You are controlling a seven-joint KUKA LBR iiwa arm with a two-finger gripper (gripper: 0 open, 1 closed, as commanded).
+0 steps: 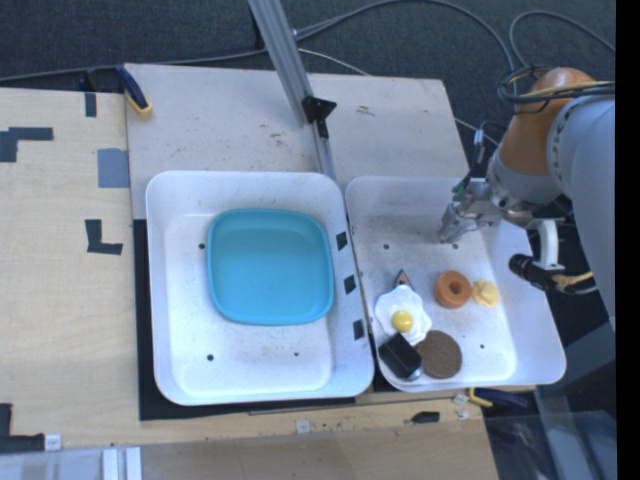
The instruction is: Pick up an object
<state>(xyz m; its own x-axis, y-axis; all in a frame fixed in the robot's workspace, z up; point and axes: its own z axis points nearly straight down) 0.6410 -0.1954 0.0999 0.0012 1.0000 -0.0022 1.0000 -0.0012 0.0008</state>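
The right bin [420,208] holds several small toy foods near its front: an orange doughnut [453,290], a pale yellow piece [486,293], a fried egg [402,316], a brown round cookie [439,354] and a black block [398,356]. My gripper [452,228] hangs over the right bin's far right part, above and behind the doughnut, pointing down. Nothing shows between its fingers. The grey arm with its orange band [535,118] comes in from the right.
The left bin [180,368] holds a light blue square plate [270,266]. A grey metal pole [290,58] slants across the bench behind the bins. Cables loop at the top right. A yellow-handled tool [135,93] lies at the far left.
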